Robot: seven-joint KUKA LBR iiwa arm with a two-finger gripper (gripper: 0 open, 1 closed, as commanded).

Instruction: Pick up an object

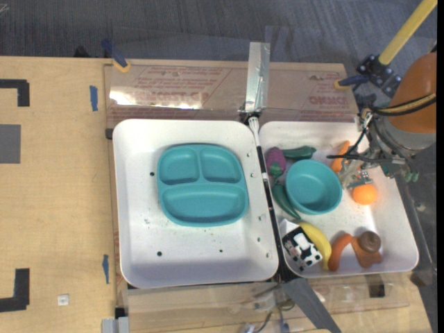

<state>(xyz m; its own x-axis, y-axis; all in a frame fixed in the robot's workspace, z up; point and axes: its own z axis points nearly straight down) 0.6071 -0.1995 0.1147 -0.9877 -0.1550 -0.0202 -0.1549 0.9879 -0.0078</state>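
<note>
Camera view: end effector (pixel 361 174) near, perhaps touching, orange ball (pixel 364 194).

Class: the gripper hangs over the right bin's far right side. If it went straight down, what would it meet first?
Probably the orange ball, lying just below the gripper in the right bin. Depth is unclear from this slanted view, so it might land on bare bin floor beside it.

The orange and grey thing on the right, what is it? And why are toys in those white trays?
That is a robot arm. One camera looks down on it from above the bench. Its job is picking up one object. The left bin holds a blue divided plate. The right bin holds a blue bowl, an orange ball, a banana, a purple toy and more. Its gripper sits above the ball; I cannot tell if it holds anything.
</note>
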